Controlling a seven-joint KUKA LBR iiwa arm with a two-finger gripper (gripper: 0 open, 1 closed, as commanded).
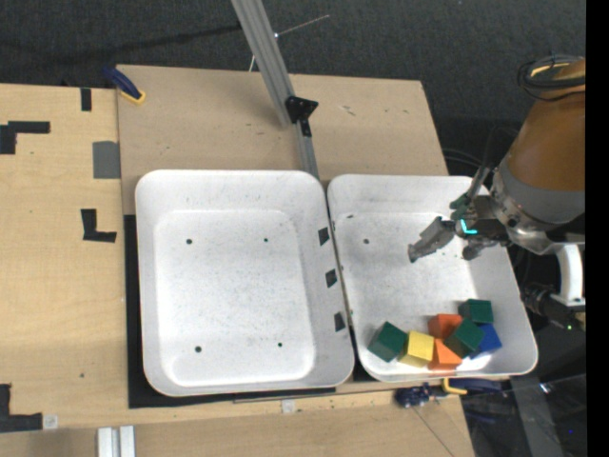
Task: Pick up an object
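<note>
Camera view: fingers [425,244], aperture unclear, hang over the right bin's [381,193] bare middle, blocks [440,336] crowding its near edge.

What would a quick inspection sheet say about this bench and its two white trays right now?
Surface: wooden bench bearing left bin and right bin, side by side.
Job's things: coloured blocks clustered in the right bin's near corner: green, yellow, orange, blue.
Clutter: blue and yellow object at the bench's far left; black tape marks.
Hand: hand above the right bin, apart from the blocks, nothing between its fingers.
Cables: nothing seen.
Surroundings: slanted metal bar, dark floor.
</note>
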